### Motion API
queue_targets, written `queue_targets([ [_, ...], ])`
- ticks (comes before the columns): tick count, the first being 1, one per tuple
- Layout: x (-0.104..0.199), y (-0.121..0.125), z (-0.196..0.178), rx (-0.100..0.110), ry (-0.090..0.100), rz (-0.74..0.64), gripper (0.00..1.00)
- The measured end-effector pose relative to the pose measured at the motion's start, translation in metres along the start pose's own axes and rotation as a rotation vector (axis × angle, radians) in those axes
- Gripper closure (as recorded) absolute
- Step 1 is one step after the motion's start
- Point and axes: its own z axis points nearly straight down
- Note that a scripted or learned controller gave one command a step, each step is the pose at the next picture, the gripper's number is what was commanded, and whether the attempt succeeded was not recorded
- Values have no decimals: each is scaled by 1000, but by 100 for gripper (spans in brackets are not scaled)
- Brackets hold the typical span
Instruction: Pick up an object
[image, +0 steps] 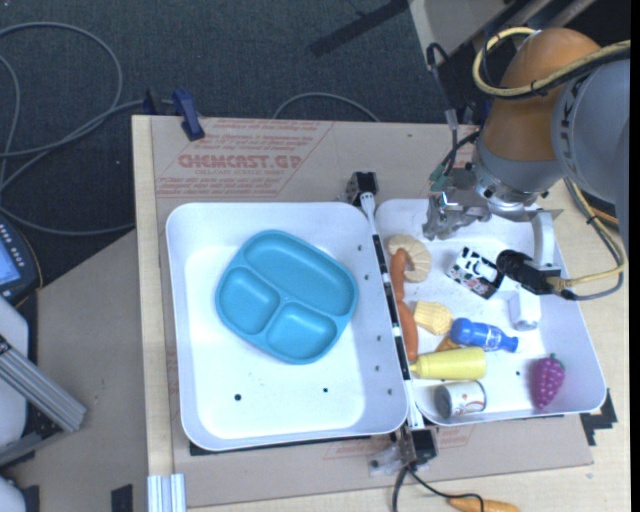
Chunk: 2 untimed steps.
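In the camera view, the arm is reaching in from the right and hanging its gripper (447, 212) over the back edge of the right-hand bin (585, 345), near that bin's far left corner. Whether the gripper is released or clenched I cannot tell, since the wrist body is hiding the tips from this angle; nothing is showing between them. The nearest candidates are lying just in front of it and toward the viewer: a pale round piece, perhaps a bread roll (414, 252), is sitting just below and slightly left of the gripper, and a small black-and-white toy (472, 270) is lying just below and slightly right. The carrot (402, 300) is stretching along the bin's left wall, its long axis running front to back, beginning near the roll. Farther forward, well apart from the gripper, the blue bottle (482, 335) and yellow bottle (450, 365) are lying crosswise, with purple grapes (546, 380) by the right wall. The left bin (190, 330) is carrying a blue divided plate (286, 295). So the coming move is likely calling for a short drop forward and down.
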Motion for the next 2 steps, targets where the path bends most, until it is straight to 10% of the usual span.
queue_targets([
  [1, -5, -1, 5, 7, -1, 7, 0],
  [2, -68, -28, 84, -16, -9, 4, 0],
])
